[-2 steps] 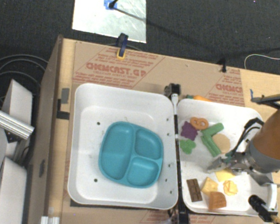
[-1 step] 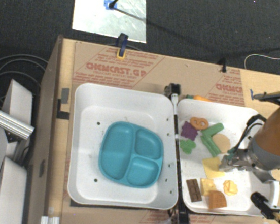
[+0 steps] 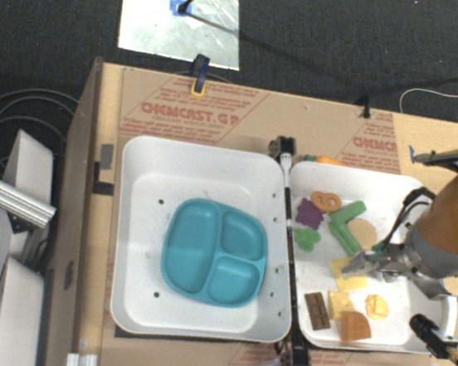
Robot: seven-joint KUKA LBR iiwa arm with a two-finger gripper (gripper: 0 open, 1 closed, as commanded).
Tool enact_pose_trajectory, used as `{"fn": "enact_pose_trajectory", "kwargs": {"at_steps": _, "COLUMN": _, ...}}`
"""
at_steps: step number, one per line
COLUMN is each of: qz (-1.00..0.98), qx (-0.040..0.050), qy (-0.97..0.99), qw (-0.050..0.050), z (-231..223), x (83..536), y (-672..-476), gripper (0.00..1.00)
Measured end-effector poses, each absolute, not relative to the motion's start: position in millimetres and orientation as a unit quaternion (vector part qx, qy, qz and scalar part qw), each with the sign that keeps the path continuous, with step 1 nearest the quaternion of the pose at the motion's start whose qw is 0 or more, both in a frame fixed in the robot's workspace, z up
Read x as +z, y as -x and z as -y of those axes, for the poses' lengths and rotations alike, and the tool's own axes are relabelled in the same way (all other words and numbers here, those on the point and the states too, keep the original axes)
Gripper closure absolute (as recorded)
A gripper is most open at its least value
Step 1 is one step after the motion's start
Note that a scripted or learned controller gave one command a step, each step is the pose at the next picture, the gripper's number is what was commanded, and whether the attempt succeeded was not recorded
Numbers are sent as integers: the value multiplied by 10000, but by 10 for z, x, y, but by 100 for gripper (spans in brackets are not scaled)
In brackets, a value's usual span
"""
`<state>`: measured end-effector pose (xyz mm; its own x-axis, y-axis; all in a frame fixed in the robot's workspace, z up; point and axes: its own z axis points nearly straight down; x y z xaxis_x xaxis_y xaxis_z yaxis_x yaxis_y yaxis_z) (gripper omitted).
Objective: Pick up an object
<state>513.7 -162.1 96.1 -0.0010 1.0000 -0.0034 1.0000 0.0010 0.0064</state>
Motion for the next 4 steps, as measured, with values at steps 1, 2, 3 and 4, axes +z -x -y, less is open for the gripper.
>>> {"fn": "enact_pose_trajectory", "kwargs": {"at_steps": 1, "qz": -7107, "qx": 19, "qy": -7035, "qw": 10, "z": 1193, "x": 841, "y": -5564, "gripper": 0}}
{"fn": "enact_pose_trajectory", "kwargs": {"at_steps": 2, "qz": -7065, "qx": -13, "qy": -7077, "qw": -11, "z": 1397, "x": 837, "y": -5044, "gripper": 0}}
{"fn": "enact_pose_trajectory", "kwargs": {"at_steps": 3, "qz": -7104, "qx": 18, "qy": -7038, "qw": 22, "z": 1057, "x": 849, "y": -5567, "gripper": 0}}
{"fn": "enact_pose_trajectory", "kwargs": {"at_steps": 4, "qz": -7065, "qx": -7, "qy": -7078, "qw": -6, "z": 1372, "x": 841, "y": -5200, "gripper": 0}}
